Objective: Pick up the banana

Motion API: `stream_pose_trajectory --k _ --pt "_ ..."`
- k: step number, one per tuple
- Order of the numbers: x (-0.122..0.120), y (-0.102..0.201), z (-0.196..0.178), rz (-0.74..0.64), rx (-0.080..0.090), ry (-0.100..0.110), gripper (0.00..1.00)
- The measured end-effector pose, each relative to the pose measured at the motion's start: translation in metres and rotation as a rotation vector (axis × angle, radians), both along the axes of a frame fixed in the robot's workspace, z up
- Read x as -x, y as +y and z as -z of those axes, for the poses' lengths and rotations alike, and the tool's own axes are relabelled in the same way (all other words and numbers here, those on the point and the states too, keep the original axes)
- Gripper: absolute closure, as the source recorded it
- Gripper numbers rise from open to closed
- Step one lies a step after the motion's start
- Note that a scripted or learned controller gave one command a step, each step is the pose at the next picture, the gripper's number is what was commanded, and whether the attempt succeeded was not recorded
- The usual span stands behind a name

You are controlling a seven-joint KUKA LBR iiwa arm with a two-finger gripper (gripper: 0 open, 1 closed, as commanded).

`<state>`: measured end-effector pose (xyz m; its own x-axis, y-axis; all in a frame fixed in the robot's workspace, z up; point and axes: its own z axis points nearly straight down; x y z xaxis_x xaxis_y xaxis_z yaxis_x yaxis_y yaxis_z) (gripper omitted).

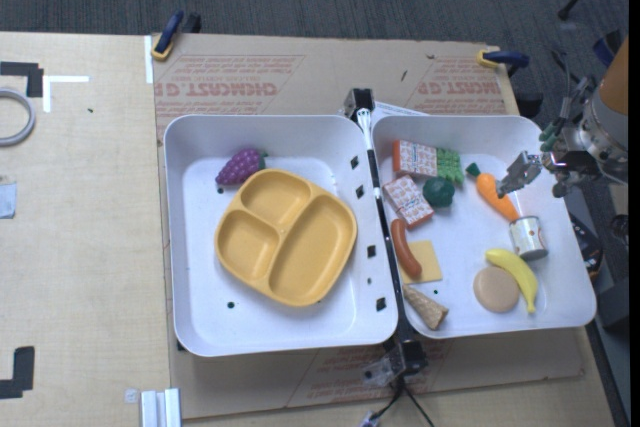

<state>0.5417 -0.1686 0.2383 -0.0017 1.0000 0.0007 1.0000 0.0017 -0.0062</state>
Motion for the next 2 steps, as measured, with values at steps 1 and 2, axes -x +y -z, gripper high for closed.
stream_pose_trajectory --k 1,2 --pt "0.038 -0.031 0.059 -0.284 -0.003 -0.002 0.0" --pt "0.064 -0.01 0.15 -0.624 -0.006 -0.003 0.0"
